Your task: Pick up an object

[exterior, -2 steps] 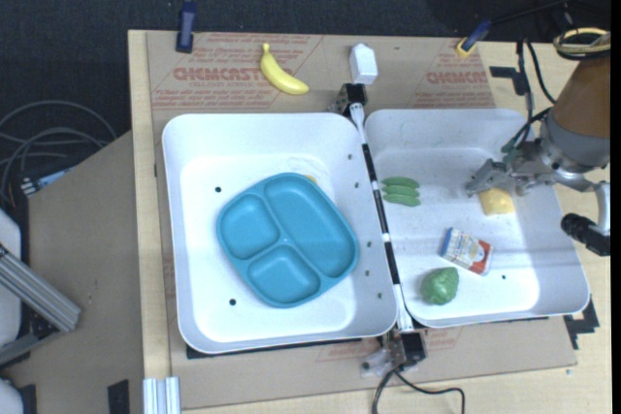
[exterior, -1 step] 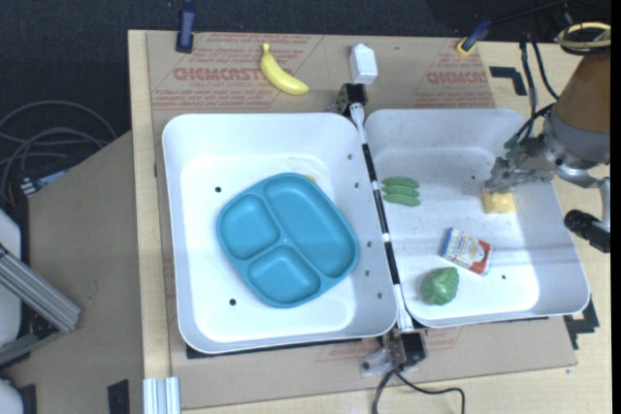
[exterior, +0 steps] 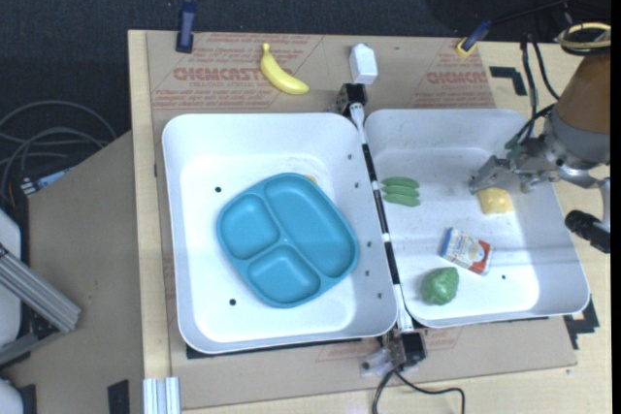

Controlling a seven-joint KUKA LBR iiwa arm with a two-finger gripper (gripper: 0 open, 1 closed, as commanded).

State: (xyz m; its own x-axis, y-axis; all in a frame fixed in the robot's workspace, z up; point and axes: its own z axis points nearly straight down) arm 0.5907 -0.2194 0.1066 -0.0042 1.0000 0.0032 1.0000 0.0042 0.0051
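Jaws' state unclear, just above small pale-yellow block (exterior: 497,201) in smooth white right bin (exterior: 543,301).

The arm (exterior: 589,102) runs off the right edge — the small carton's (exterior: 467,250) print is unreadable.

Hand (exterior: 497,177) over right bin (exterior: 543,301), just above yellow block (exterior: 497,201).

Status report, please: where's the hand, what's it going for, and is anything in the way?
Hand low in right bin, beside the yellow block. Nothing between its fingers. Small carton sits apart, not blocking.
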